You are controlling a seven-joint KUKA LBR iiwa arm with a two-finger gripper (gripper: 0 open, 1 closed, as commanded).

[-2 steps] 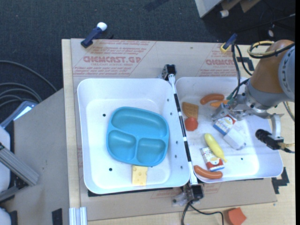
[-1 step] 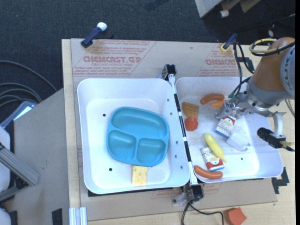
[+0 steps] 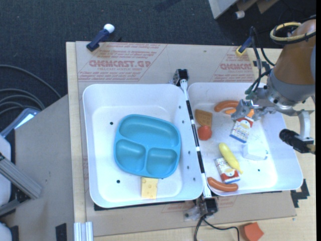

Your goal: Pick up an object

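Note:
My gripper (image 3: 245, 110) hangs over the right bin (image 3: 286, 172), near its back. It is just above a small white and blue carton (image 3: 241, 130) and right beside the end of an orange hot dog (image 3: 225, 106). Nothing can be made out in its grasp. Also in this bin are a brown cracker (image 3: 203, 117), a red tomato (image 3: 204, 132), a yellow banana (image 3: 229, 155), a white block (image 3: 255, 151), a small red and white box (image 3: 225, 167) and a sausage (image 3: 222, 185).
The left bin (image 3: 95, 134) holds a blue divided plate (image 3: 147, 145) and a yellow cheese slice (image 3: 149, 187) at its front. A black divider (image 3: 190, 119) runs between the bins. Cables and the arm's body (image 3: 293, 69) stand over the right bin's far right.

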